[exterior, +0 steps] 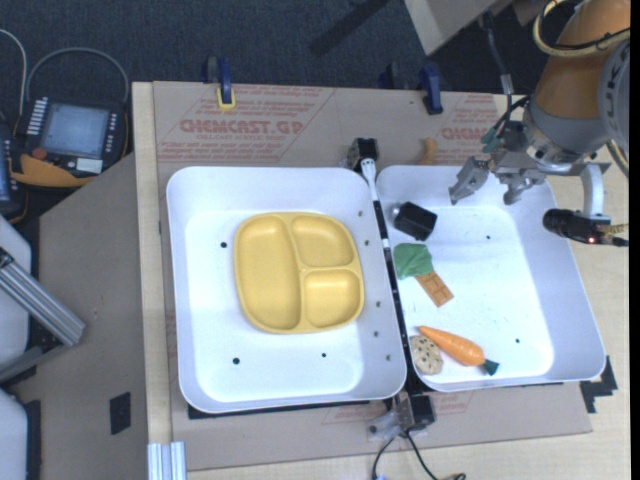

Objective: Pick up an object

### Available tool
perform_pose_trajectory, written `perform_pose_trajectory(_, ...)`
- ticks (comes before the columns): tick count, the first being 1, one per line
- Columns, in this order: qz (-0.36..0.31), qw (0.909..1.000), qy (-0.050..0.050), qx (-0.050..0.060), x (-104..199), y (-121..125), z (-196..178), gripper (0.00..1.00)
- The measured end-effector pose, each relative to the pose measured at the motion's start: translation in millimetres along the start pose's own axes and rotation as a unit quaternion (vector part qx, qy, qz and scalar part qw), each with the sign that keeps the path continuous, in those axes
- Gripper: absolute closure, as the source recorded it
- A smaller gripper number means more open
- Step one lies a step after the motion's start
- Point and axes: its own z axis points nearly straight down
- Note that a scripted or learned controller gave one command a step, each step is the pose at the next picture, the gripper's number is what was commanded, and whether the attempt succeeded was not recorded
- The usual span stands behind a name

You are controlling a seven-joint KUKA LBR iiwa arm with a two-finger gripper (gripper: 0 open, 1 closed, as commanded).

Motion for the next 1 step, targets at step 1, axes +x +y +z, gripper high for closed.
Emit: perform_pose_trajectory(1,-0.001,1.0000,-0.001,-0.008,0.3,3.3,-9.0,0.00)
